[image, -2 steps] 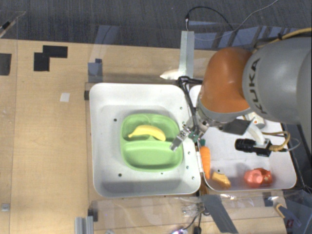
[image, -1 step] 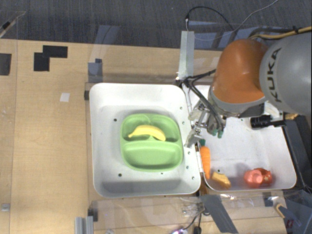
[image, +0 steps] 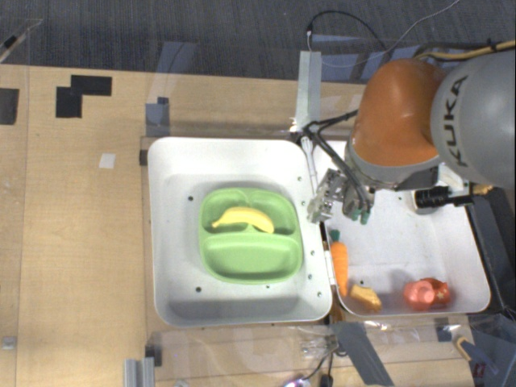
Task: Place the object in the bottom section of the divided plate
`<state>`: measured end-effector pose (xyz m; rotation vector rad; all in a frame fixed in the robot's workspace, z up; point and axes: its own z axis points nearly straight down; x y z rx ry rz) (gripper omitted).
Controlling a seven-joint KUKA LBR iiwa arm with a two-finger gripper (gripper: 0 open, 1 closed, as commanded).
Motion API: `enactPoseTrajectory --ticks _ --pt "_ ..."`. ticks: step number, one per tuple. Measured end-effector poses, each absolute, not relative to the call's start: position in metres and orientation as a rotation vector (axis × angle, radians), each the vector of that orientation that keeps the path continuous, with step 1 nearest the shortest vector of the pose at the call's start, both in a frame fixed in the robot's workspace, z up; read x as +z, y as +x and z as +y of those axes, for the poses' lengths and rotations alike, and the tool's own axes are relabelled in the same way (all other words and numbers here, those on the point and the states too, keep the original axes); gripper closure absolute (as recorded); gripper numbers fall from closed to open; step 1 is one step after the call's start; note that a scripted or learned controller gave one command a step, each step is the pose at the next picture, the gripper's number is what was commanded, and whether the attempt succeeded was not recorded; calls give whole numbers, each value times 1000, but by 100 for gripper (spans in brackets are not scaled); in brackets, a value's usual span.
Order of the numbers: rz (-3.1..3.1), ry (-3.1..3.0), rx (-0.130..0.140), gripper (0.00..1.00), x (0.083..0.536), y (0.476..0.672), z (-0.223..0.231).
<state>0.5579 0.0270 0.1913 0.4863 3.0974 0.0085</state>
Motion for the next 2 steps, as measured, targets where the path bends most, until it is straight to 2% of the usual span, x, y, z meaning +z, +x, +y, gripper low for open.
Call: enactPoseTrajectory --ticks 1,2 --pt "3081 -590 4 100 183 561 72" --pt "3091 553 1 100 182 517 51"
